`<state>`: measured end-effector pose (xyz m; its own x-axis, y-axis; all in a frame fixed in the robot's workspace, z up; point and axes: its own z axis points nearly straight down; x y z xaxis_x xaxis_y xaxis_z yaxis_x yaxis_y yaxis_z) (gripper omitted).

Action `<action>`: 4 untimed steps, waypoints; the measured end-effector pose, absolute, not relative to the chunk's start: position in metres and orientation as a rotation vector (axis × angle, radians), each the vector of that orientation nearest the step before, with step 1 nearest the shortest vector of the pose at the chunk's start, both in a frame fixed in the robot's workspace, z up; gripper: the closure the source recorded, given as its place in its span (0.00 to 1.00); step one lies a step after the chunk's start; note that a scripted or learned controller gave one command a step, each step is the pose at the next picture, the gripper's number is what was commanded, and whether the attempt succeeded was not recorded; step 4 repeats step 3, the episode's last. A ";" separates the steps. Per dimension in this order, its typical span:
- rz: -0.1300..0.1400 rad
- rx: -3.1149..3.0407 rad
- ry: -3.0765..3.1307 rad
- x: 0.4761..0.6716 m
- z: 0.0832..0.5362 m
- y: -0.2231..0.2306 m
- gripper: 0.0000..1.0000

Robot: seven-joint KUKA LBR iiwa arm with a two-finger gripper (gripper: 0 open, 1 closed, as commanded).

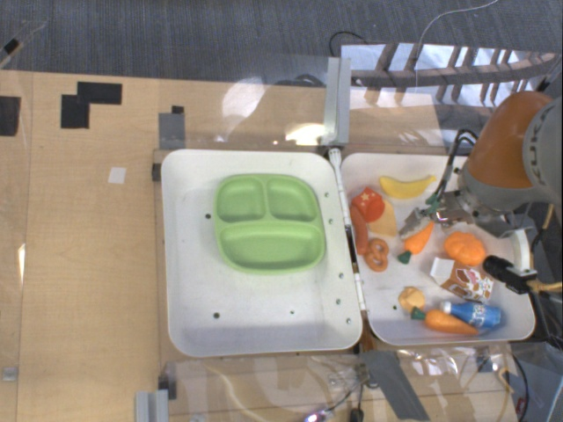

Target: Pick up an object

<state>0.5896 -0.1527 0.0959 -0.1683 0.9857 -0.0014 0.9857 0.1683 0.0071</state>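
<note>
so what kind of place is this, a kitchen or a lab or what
Most likely a robotics lab test bench, not a kitchen: two white bins bolted side by side, plastic toy food such as a banana, and a robot arm reaching in.

A robotics lab or test cell, judging by the purpose-built rig: a pale wooden bench (79,262) fitted with metal brackets (336,95), black square markers (88,102) stuck to its top, loose cables (457,11) trailing over grey carpet (176,16). Two white bins (185,323) mounted side by side, stocked with toy food (406,185) and a green divided plate (268,221).
</note>
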 end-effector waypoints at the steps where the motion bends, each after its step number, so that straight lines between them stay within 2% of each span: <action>1: 0.014 2.018 2.394 0.592 0.108 -0.152 1.00; 2: 0.009 2.021 2.397 0.613 0.221 -0.101 1.00; 3: 0.005 2.337 2.096 0.622 0.197 -0.076 1.00; 4: 0.005 2.337 2.096 0.622 0.197 -0.076 1.00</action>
